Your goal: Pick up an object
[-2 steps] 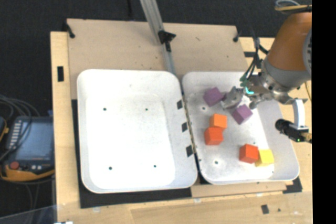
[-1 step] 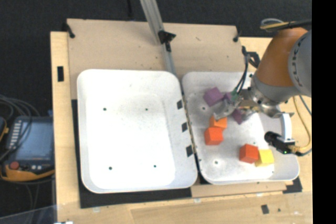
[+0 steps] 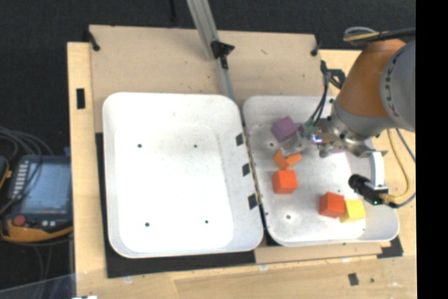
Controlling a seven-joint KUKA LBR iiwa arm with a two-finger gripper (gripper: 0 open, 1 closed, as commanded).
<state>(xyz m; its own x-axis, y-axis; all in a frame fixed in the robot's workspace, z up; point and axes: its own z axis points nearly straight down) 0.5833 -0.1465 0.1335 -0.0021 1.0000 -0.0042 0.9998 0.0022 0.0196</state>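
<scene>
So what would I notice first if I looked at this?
Probably the big grey and orange robot arm reaching in from the right over the right bin. Next, the bright blocks in that bin: a purple block, two orange-red cubes, and a yellow block touching one cube.
</scene>
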